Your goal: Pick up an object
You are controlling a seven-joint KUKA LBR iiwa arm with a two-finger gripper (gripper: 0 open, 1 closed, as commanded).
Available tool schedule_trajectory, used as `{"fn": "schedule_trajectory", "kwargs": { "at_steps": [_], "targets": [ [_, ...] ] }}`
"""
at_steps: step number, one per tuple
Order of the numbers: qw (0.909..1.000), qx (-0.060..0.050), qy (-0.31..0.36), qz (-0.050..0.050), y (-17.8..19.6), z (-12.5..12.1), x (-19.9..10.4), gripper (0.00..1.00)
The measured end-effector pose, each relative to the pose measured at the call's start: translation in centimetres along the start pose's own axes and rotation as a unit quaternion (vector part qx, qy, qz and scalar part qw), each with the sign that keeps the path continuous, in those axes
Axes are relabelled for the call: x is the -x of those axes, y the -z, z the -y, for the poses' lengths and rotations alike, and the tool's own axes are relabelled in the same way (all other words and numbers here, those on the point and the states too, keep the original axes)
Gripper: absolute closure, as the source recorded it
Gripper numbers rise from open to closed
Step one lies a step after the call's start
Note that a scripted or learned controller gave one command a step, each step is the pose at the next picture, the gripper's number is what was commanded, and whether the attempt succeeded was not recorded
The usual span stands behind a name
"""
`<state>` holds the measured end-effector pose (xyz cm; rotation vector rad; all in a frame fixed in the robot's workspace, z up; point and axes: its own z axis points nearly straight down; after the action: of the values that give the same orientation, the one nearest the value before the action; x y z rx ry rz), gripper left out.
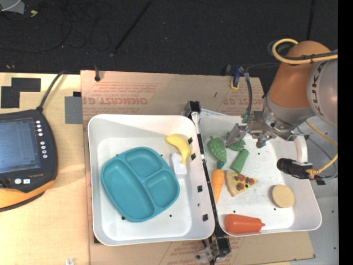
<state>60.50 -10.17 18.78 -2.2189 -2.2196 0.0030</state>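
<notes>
green things: a leafy vegetable (217, 148) and a cucumber (239, 160), right bin (309, 214)
gripper (238, 131): over that bin's upper left, near the leafy vegetable
jaws: cannot tell how wide, nothing seen held
left bin (105, 225): teal divided plate (140, 182), banana (179, 144)

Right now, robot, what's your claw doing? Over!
Gripper low over right bin, at the green toys. Nothing seen between fingers. Green pickle just below, leafy veg beside it. Carrot, pizza slice close by.
</notes>
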Motion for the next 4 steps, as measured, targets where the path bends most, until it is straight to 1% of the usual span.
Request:
{"fn": "schedule_trajectory", "kwargs": {
  "at_steps": [1, 2, 3, 4],
  "targets": [
    [1.0, 0.008, 0.0, 0.003, -7.9, -2.7, 2.7, 0.0],
    [1.0, 0.002, 0.0, 0.001, -10.0, -4.0, 6.8, 0.0],
    [1.0, 0.001, 0.0, 0.001, -10.0, -3.9, 7.2, 0.0],
    [1.0, 0.001, 0.0, 0.0, -9.0, -3.9, 7.2, 1.0]
  ]
}}
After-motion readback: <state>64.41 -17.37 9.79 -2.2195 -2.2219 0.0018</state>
